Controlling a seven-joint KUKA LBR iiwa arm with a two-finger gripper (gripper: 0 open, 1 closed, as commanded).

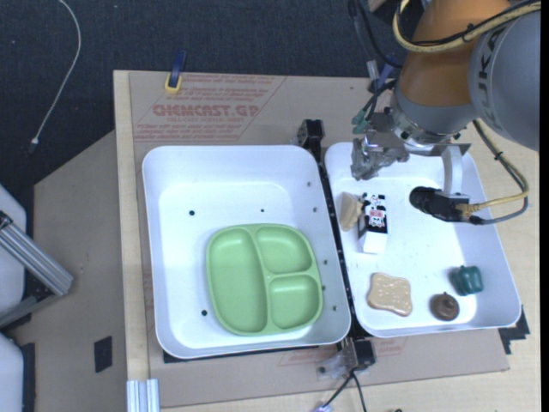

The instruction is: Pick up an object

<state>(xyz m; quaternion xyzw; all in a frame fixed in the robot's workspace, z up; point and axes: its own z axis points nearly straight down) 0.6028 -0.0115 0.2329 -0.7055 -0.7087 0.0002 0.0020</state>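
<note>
White plastic makes up the 2 shallow bins that sit side by side on a brown board (214,110). The left bin (171,170) holds a green plate (262,277) with 3 compartments, lying flat toward the bin's near side. My pincer (367,163) hangs over the far left corner of the right bin (420,256), pointing down, with the orange band (446,41) of my arm above it. From this slant I cannot tell whether it is wide or narrow. The things to pick all lie in the right bin. Closest to my pincer is a small white carton (373,221) with black markings, just on its near side. A tan wedge (347,211) sits just beside the carton, against the bin's left wall. Along the near side lie a piece of toast (389,293) and a brown donut (444,305) to its right, the 2 apart. A teal block (467,279) lies just beyond the donut, near the right wall.
</note>
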